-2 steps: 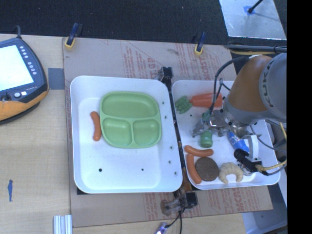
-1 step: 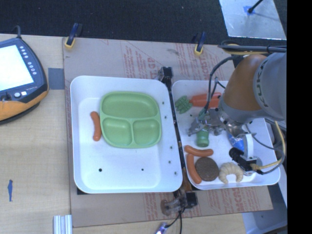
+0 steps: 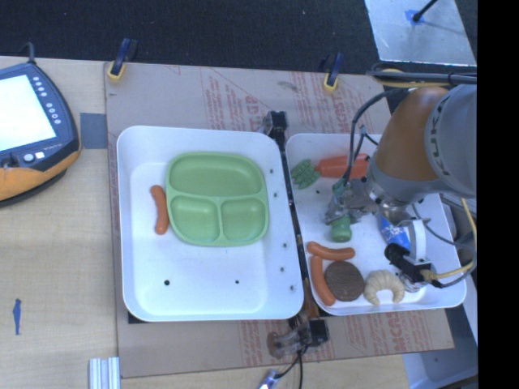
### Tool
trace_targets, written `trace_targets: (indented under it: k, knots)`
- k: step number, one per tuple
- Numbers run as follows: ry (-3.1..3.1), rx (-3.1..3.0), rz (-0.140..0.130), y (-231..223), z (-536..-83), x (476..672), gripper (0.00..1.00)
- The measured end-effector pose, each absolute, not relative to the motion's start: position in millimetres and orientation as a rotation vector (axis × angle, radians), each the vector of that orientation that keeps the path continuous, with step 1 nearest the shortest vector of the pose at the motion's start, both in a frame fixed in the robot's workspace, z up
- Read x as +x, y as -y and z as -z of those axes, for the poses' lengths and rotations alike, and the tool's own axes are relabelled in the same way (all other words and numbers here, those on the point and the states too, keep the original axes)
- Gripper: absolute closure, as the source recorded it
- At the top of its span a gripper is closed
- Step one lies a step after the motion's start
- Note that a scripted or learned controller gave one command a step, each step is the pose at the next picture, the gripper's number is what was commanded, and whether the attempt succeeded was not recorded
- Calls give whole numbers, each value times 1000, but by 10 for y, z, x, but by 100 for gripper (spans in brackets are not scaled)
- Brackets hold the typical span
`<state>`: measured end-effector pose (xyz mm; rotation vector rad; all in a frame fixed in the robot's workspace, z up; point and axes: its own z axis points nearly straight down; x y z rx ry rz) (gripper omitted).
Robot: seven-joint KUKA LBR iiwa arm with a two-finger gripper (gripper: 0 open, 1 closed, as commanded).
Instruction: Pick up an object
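The grey arm with its orange band [image 3: 409,136] reaches into the right bin [image 3: 454,298]. Its gripper [image 3: 342,207] hangs low over the bin's left-middle part, just above a small green vegetable piece [image 3: 340,231]. A carrot [image 3: 339,166] with a green leafy top [image 3: 303,173] lies right behind the gripper. In front of it lie two orange sausages [image 3: 331,252] [image 3: 320,282], a brown round patty [image 3: 345,280] and a pale croissant [image 3: 384,287]. A blue and white item [image 3: 397,235] sits partly under the wrist.
The left bin [image 3: 203,290] holds a green divided plate [image 3: 217,198] and one orange sausage [image 3: 160,209] beside it. A control pendant [image 3: 32,132] rests at the bench's far left. Cables [image 3: 442,274] trail along the right bin's right side.
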<state>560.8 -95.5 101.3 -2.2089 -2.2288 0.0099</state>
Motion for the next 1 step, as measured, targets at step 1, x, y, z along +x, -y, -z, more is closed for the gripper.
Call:
trace_targets:
  k: [1]
  knots:
    - [2224, -2215, -3, 257, -1920, 6167, 100]
